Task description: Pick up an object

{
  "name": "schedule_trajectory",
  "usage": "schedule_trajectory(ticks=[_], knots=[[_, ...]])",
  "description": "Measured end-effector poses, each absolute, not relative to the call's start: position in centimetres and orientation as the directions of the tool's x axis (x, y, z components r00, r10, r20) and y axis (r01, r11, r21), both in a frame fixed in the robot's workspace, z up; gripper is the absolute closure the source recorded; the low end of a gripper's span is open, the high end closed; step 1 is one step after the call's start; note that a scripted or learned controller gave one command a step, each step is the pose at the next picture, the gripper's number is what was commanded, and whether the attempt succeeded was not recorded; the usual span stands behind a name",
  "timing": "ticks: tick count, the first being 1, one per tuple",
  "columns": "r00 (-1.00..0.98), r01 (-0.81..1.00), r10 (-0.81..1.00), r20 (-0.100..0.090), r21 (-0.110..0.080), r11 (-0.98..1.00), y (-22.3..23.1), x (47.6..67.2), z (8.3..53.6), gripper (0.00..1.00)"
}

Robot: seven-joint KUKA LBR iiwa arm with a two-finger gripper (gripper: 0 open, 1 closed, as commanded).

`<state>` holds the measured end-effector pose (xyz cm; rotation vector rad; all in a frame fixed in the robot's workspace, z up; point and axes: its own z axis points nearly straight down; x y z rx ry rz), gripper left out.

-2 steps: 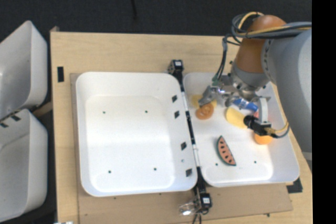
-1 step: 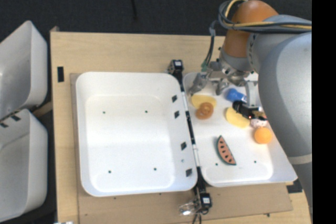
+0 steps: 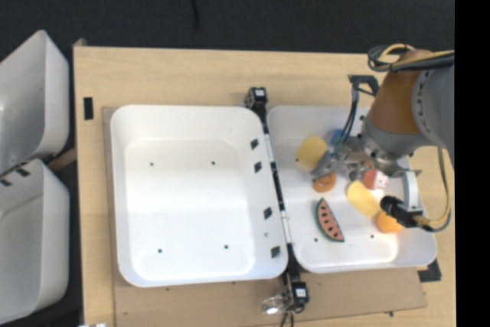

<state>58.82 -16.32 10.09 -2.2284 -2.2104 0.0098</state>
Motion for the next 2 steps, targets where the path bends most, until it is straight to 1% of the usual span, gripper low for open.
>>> schedule_trajectory(ticks=[1, 2], knots=[[0.003, 1.0, 1.0, -0.002, 0.003, -0.003, -16.0, 59.4, 11.2, 1.0], [-0.008, 1.0, 1.0, 0.0, 0.013, 0.008, -9.0, 60.4, 22.8, 1.0]])
